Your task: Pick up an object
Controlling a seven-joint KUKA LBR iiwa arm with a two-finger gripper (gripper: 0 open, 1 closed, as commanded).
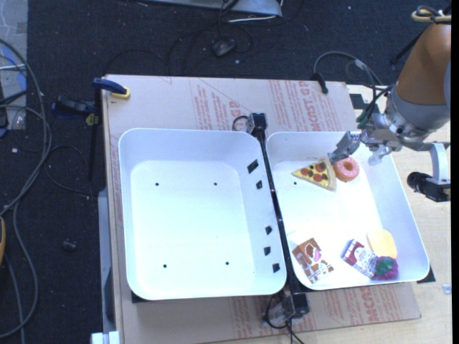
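A: Objects first, scanning from the left. The left bin sits white on the desk, a blue-and-yellow clamp at the desk's far left corner.

B: And across the black divider strip into the right bin?

A: That's where the pieces lie. At the near edge, a small printed card. Up at the far end, a toy pizza slice, flat, its point aimed left. Touching its right side, a pink doughnut.

B: Anything in the near right corner?

A: A red-and-white packet, then a yellow piece and a purple-and-green cluster, all huddled together.

B: Where's the end effector?

A: The end effector hangs just above the pizza slice and doughnut, at the far end of the right bin, coming off the grey arm with its orange band from the right.

B: Open or closed?

A: I cannot tell; the dark tip blurs into one shape at this angle. Nothing is visibly held. Every piece lies on the bin floor.
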